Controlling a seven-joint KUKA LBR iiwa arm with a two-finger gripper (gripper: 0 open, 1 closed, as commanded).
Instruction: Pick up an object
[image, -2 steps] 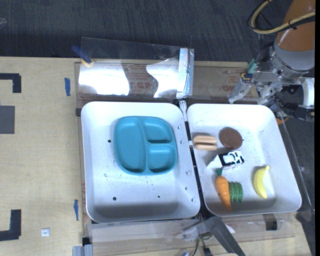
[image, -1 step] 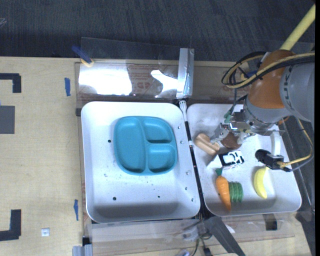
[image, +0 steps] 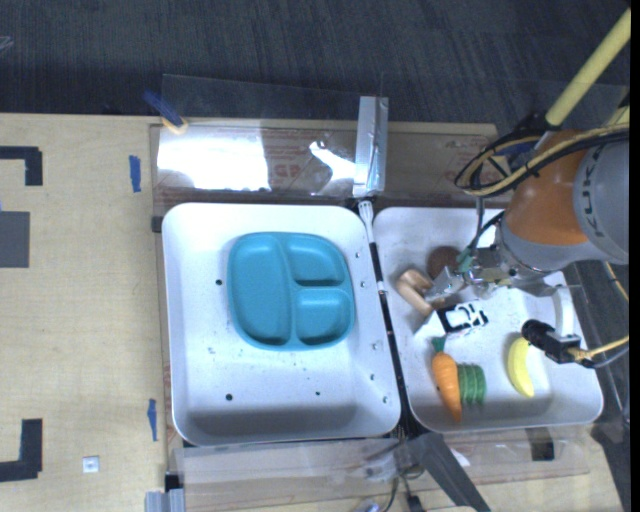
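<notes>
The right bin (image: 575, 405) holds several small items. A tan bread-like piece (image: 410, 288) lies near its left wall, with a brown round piece (image: 440, 260) just behind it. Toward the front are an orange carrot (image: 447, 382), a green piece (image: 471, 384) touching the carrot, and a yellow banana (image: 520, 366). My gripper (image: 447, 296) reaches in from the right and sits low over the bin, right beside the tan piece and below the brown one. Nothing is visibly lifted.
The left bin (image: 190, 380) holds a blue divided plate (image: 292, 288). A metal divider rail (image: 380, 300) separates the bins. Cables (image: 500, 160) loop above the orange-banded wrist (image: 545, 205). A black bracket (image: 550, 342) sticks out near the banana.
</notes>
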